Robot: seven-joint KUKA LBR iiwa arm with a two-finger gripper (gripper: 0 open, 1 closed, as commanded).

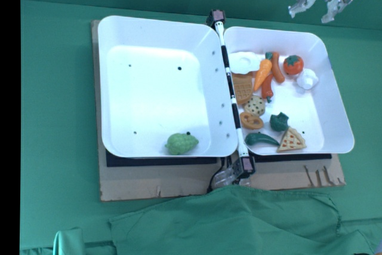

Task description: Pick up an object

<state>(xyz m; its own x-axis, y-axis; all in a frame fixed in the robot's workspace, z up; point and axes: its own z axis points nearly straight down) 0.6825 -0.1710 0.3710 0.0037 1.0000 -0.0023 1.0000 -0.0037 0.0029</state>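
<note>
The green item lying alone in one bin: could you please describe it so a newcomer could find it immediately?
Look at the left white bin, the one on the far side from the arm. Near its front edge, right of centre, lies a lumpy pale green toy vegetable. It is alone there, while the other toy foods crowd the right bin.

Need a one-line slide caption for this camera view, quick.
Open gripper poised above the right bin of toy foods, nothing grasped; a lone green toy lies in the left bin.

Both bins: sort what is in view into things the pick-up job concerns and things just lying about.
Job:
gripper, open, above the right bin
carrot
tomato
waffle wedge
green lumpy toy in the left bin

Lying about:
cardboard base
green cloth
</note>
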